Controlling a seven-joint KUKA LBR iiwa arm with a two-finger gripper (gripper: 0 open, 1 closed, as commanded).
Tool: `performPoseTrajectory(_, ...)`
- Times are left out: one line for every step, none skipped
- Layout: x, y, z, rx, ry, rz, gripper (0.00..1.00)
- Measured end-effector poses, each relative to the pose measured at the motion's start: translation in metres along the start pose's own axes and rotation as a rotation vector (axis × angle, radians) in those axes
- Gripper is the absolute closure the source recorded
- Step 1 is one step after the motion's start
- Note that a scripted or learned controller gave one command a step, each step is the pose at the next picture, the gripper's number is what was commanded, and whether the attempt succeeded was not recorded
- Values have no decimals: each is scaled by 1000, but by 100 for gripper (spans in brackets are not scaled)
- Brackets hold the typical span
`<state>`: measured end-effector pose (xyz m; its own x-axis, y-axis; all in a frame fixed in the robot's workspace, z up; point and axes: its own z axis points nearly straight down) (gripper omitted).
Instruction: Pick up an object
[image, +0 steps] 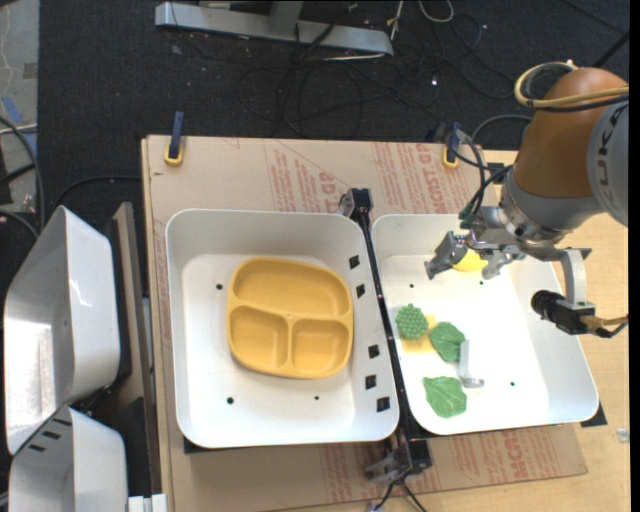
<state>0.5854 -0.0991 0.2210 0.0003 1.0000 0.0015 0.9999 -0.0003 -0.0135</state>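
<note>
Camera view: the claw (468, 262) sits low over the back of the right bin (560, 390), fingers spread either side of a small yellow object (465, 262), probably lined up for a pinch; the object still looks to rest on the bin floor, so no grip yet. Nearer the front of that bin lie a knobbly green piece (411, 321), two flat green leaf pieces (446, 340) (444, 394) and a small grey part (466, 368), well apart from the claw, while the left bin (195, 330) holds a yellow divided tray (291, 317).
</note>
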Motion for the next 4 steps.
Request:
performPoseTrajectory(0,3,-7,-13,-1,-2,0)
performPoseTrajectory(-3,-2,55,-7,-1,2,0)
performPoseTrajectory(-1,5,117,-8,-1,1,0)
performPoseTrajectory(0,5,130,-11,-1,2,0)
